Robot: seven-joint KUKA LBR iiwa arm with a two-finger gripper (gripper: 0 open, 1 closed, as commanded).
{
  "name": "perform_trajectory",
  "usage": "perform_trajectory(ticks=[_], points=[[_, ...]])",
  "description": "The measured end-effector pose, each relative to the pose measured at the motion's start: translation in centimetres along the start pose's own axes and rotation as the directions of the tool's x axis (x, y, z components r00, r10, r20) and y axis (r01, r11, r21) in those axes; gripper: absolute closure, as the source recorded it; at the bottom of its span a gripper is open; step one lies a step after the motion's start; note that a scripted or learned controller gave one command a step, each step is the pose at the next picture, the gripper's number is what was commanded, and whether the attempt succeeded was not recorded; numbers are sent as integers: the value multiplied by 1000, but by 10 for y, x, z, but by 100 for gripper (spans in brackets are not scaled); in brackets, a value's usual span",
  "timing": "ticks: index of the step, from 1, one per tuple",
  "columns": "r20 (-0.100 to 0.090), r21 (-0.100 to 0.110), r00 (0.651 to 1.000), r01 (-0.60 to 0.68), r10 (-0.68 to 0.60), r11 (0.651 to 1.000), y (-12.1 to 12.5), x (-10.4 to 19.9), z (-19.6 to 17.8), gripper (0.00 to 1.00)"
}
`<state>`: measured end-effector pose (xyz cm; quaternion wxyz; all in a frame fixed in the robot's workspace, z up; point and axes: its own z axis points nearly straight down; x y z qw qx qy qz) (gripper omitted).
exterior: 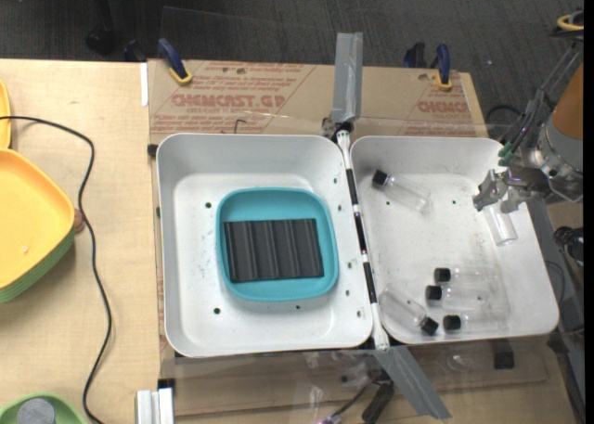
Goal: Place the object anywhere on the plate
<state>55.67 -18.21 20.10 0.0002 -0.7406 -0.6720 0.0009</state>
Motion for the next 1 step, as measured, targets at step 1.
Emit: perform_trajectory(ticks=[1], points=[[0, 0, 1000, 0, 0, 1000, 0, 0, 0, 0]])
